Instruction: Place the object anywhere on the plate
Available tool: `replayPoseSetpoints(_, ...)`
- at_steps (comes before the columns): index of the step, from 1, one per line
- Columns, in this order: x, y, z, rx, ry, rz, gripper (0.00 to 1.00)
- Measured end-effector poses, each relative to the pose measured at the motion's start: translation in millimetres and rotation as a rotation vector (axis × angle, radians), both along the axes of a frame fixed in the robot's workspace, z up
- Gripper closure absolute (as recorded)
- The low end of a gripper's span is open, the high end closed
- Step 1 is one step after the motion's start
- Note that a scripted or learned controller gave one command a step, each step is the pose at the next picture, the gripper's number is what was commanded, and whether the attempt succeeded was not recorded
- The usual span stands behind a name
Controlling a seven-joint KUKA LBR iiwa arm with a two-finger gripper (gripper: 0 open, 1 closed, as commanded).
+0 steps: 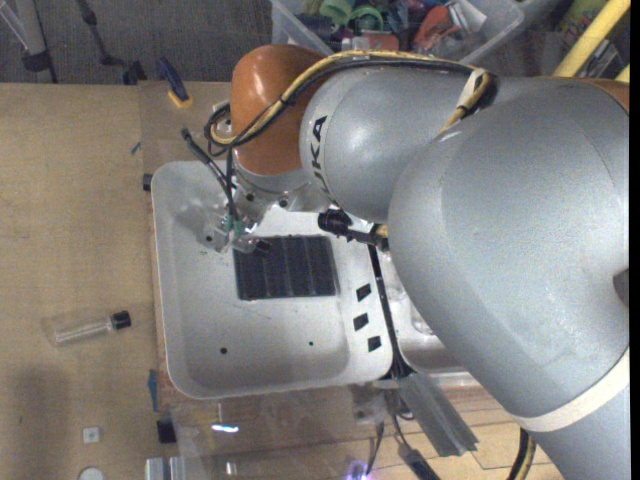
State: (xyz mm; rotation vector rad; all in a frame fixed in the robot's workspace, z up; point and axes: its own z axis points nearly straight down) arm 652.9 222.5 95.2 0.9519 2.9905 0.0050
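Arm (480,228) fills foreground; gripper (228,230) just left of dark ridged plate (285,268)

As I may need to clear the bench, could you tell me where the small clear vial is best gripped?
Take the clear vial mid-body, away from its black cap. It lies on its side on the bench, long axis roughly left to right in the view, so come straight down and close across its narrow width.
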Motion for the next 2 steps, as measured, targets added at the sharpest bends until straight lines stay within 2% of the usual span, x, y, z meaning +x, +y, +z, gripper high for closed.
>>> replayPoseSetpoints(1, 3.4, 3.2, 22.0, -0.001, -0.002, 0.208, 1.00)
replayPoseSetpoints(2, 2.4, 3.1, 66.3, -0.001, -0.005, 0.633, 1.00)
